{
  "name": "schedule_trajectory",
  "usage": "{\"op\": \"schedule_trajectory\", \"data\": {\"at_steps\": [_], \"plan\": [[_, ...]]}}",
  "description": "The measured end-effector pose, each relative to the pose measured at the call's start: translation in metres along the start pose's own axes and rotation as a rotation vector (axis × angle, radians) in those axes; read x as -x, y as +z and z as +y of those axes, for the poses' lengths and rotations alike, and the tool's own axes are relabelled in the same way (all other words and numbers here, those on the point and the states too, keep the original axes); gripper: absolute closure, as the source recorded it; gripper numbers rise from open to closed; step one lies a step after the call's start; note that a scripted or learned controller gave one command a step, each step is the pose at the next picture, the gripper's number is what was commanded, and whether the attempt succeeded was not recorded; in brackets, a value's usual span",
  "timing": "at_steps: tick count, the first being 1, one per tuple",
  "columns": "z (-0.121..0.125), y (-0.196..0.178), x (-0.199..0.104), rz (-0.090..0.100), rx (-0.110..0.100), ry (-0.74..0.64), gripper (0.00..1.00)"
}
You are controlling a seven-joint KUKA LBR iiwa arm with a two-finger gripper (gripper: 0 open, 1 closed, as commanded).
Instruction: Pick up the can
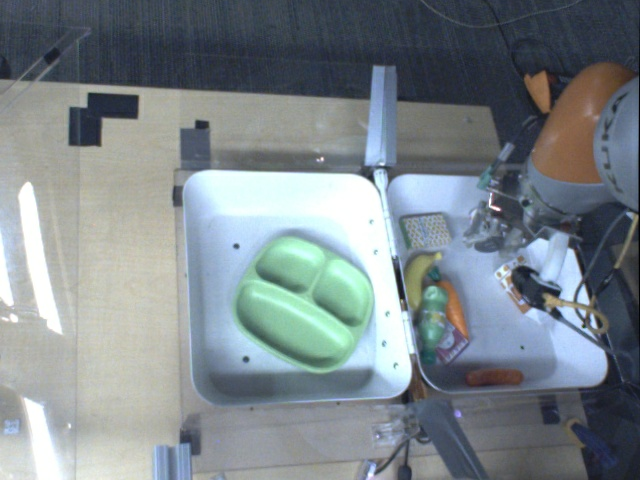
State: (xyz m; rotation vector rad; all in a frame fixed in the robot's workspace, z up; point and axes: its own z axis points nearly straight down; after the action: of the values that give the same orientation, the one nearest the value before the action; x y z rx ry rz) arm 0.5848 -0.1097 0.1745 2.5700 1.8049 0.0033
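My gripper point(488, 230) hangs over the far right part of the right bin point(575, 363), below the grey arm with its orange band point(580, 118). A green, shiny cylindrical container point(432, 315) lies near the bin's left wall, between a banana point(417, 276) and a carrot point(456, 308). I cannot tell whether it is a can or a bottle. It lies well to the left of the gripper and nearer the front. Nothing shows clearly between the gripper's metal parts.
A patterned box point(426, 230) lies at the back left of the right bin. A purple packet point(454, 345) and a red sausage point(494, 376) lie near its front. The left bin point(210, 218) holds a green divided plate point(304, 300). Cables run at the right.
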Motion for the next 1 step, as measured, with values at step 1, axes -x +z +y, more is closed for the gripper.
{"op": "schedule_trajectory", "data": {"at_steps": [1], "plan": [[-0.0189,0.0313,0.0245,0.0,0.0,0.129,1.0]]}}
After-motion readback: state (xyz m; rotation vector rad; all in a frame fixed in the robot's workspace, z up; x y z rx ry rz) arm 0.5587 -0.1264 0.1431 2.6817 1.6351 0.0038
